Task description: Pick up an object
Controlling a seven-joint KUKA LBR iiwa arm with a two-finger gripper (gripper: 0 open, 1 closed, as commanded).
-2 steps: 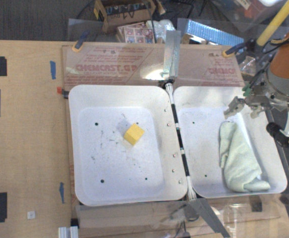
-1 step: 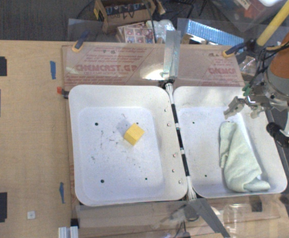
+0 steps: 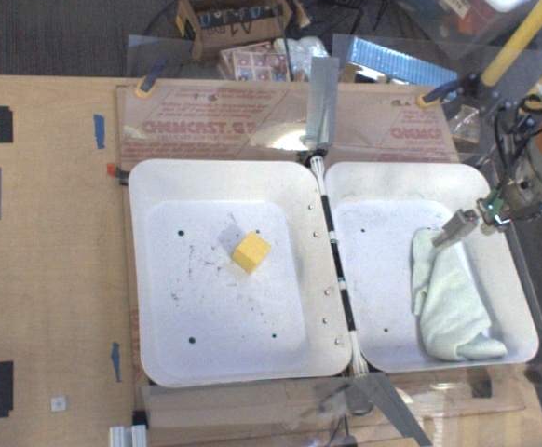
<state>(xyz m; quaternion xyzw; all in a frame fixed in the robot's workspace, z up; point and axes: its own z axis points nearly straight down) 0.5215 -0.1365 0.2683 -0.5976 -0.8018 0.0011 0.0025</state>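
Observation:
A small yellow cube [image 3: 250, 252] lies near the middle of the left bin [image 3: 159, 203]. A crumpled pale cloth [image 3: 453, 298] lies along the right side of the right bin [image 3: 373, 203]. My gripper [image 3: 446, 233] reaches in from the right edge and slants down to the left. Its tip is at the cloth's upper end, touching it or just above it. Nothing shows as lifted or held.
A metal divider [image 3: 334, 250] runs between the two bins. Cardboard [image 3: 215, 124] lines the bench behind them. The arm's wrist and cables [image 3: 532, 175] sit over the right bin's far right corner. Clutter and a yellow pole [image 3: 522, 31] stand beyond the bench.

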